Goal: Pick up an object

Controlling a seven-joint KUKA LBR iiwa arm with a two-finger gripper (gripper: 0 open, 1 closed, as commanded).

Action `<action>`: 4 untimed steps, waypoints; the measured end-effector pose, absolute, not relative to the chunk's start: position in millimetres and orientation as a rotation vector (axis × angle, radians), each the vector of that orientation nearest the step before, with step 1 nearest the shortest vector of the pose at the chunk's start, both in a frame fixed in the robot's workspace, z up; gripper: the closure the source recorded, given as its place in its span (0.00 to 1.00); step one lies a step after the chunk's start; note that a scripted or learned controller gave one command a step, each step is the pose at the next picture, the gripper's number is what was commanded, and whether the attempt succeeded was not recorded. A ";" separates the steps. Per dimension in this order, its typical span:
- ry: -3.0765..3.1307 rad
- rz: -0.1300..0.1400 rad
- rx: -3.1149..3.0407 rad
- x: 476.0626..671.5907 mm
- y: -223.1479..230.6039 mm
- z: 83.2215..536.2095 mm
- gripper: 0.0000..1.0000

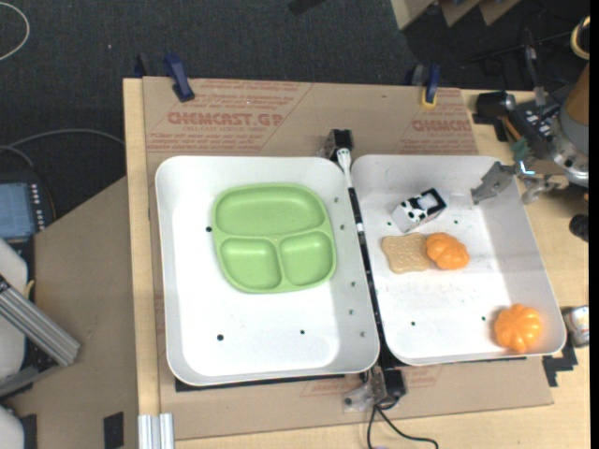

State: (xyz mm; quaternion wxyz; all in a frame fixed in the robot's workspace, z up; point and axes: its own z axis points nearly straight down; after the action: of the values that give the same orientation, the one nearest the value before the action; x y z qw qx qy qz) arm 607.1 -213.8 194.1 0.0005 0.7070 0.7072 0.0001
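Observation:
The right bin holds a small black-and-white toy near its back. A tan toast-like piece lies mid-bin, touching a small orange fruit on its right. An orange pumpkin sits in the front right corner. My gripper hangs over the bin's back right part, to the right of the black-and-white toy and apart from it. It is open, its two grey fingers spread with nothing between them.
The left bin carries a green three-compartment plate. A black divider rail runs between the two bins. Clamps hold the cardboard base at the back. Cables and brackets crowd the right edge.

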 end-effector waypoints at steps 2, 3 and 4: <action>2.222 0.022 2.214 598.2 -220.8 90.2 0.00; 2.223 -0.002 2.227 550.7 -204.8 84.6 0.00; 2.231 -0.001 2.223 500.8 -131.1 84.2 0.00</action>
State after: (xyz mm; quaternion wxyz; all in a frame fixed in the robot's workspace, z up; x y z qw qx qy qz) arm 500.8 -131.1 84.2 -0.0040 0.7057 0.7085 -0.0004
